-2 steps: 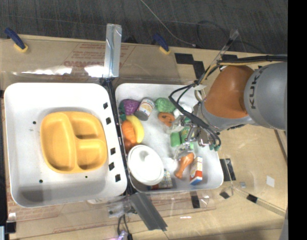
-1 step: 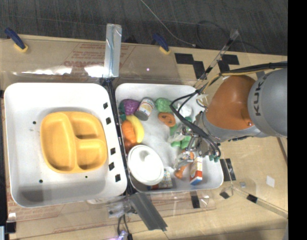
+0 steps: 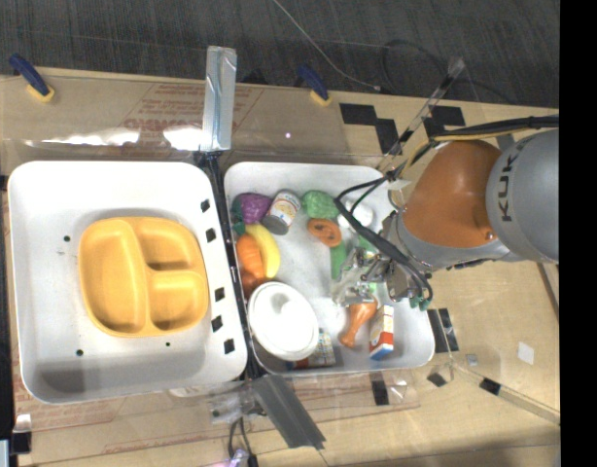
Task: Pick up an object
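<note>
Two white bins sit side by side under the overhead camera: the left bin (image 3: 46, 261) carries a yellow divided tray (image 3: 143, 272), and the right bin (image 3: 415, 353) is crowded, with a purple toy (image 3: 251, 206) and a small can (image 3: 284, 209) at eleven o'clock, a green piece (image 3: 319, 203) at twelve, a white bowl (image 3: 280, 321) at seven and an orange carrot-like toy (image 3: 356, 323) beside a small carton (image 3: 382, 331) at five. From three o'clock the arm (image 3: 454, 202) leans in, its gripper (image 3: 362, 278) low over the clutter just above the carrot-like toy; whether its fingers are apart or together, I cannot tell.
</note>
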{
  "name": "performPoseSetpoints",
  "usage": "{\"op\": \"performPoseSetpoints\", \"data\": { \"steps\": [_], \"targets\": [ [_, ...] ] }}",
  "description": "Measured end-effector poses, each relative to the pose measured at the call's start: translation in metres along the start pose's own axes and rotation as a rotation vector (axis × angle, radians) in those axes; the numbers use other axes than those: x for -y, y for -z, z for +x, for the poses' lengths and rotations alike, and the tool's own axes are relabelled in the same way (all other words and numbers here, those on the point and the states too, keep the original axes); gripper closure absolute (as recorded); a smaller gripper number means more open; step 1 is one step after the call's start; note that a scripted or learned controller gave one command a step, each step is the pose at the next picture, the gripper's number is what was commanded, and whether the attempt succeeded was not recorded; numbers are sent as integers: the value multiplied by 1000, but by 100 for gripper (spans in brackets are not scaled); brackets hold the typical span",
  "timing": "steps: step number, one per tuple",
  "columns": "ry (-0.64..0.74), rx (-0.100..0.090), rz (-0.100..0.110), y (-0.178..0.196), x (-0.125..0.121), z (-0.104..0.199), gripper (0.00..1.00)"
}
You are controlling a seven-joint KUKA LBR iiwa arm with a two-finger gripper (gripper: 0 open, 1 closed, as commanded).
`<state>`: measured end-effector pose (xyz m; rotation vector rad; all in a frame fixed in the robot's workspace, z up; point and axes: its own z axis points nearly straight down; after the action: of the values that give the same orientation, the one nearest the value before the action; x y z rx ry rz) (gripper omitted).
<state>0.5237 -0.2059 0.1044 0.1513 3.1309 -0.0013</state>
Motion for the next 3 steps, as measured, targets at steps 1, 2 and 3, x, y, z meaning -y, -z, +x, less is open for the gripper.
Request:
{"op": "performPoseSetpoints", "data": {
  "steps": [1,2,3],
  "targets": [
    [412,-2,0,9,-2,-39,100],
    [463,6,1,120,-70,-98,100],
    [118,-1,1,163,-52,-131,100]
  ]
}}
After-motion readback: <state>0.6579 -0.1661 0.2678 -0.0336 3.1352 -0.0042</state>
